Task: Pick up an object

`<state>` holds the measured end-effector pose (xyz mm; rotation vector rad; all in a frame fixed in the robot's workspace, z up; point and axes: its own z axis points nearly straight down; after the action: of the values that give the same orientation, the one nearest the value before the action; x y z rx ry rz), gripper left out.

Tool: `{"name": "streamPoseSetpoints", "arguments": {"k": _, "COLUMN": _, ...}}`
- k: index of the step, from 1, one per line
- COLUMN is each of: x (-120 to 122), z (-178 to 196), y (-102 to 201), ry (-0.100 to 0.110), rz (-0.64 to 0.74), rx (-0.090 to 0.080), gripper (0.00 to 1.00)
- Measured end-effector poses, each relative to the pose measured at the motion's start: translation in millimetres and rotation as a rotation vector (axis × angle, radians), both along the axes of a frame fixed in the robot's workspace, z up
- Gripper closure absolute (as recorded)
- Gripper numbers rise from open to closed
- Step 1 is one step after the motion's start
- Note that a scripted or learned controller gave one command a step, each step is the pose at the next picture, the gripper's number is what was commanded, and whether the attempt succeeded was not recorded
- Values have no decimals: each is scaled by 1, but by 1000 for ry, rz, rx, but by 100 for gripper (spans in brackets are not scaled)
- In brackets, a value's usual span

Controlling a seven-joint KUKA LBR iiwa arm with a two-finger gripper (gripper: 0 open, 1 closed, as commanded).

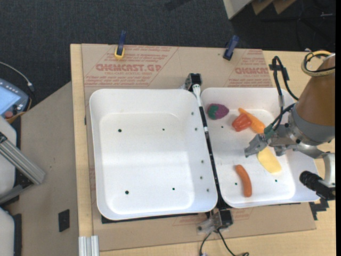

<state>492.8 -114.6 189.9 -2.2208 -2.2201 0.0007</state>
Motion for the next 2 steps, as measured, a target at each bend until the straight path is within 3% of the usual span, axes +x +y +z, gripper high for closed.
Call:
{"name": "streamPoseSetpoints", "arguments": {"k": 1, "x": -14, "z": -6, "y": 98, "ry": 4, "rz": 10, "rx": 5, "gripper": 0}}
{"name": "streamPoseSetpoints", "arguments": {"k": 2, "x": 43, "z": 45, "y": 109, "ry": -11, "rz": 4, "rx": -1, "gripper": 0}}
